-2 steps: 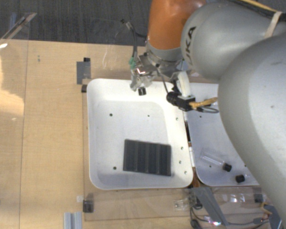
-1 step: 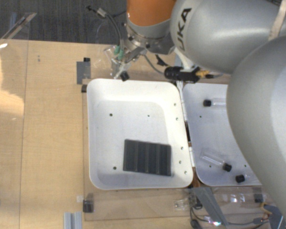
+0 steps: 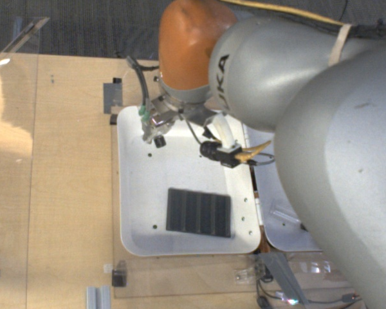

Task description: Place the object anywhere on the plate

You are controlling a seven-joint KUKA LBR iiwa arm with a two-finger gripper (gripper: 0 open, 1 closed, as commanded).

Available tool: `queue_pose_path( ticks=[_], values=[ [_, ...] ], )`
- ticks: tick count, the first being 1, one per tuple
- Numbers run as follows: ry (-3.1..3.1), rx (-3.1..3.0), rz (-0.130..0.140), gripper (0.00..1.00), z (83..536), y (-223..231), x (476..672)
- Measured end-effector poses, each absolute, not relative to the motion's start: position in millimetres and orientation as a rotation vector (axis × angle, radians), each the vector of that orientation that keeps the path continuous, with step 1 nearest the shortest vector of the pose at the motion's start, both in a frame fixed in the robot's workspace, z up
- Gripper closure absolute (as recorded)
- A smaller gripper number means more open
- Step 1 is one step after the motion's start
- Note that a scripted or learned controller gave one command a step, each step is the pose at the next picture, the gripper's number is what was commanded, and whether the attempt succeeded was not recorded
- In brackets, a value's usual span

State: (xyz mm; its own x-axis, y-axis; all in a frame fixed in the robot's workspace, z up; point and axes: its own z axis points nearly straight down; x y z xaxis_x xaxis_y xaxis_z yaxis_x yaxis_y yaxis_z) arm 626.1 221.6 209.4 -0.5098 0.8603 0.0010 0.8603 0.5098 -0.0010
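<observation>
A dark, ribbed rectangular plate (image 3: 198, 212) lies flat in the near half of the left white bin (image 3: 132, 192). My gripper (image 3: 153, 132) hangs over that bin's far left corner, well apart from the plate and up-left of it. A small green piece (image 3: 142, 112) shows at the gripper's left side; whether it belongs to the tool or is a separate object is unclear. No object is clearly visible in the gripper. The arm's orange band (image 3: 186, 40) and grey body hide the far part of the bin.
The right bin (image 3: 283, 227) is mostly covered by the arm; just its near left corner shows. Black cables with a yellow connector (image 3: 228, 153) dangle over the left bin's right side. Small black fixtures (image 3: 113, 95) sit on the wooden bench beside the bins.
</observation>
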Motion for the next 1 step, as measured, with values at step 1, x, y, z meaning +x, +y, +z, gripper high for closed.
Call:
queue_pose_path(
  ticks=[1],
  values=[
    [-2.648,-1.691,-0.002,1.00,166.1,229.1,669.0]
  ],
)
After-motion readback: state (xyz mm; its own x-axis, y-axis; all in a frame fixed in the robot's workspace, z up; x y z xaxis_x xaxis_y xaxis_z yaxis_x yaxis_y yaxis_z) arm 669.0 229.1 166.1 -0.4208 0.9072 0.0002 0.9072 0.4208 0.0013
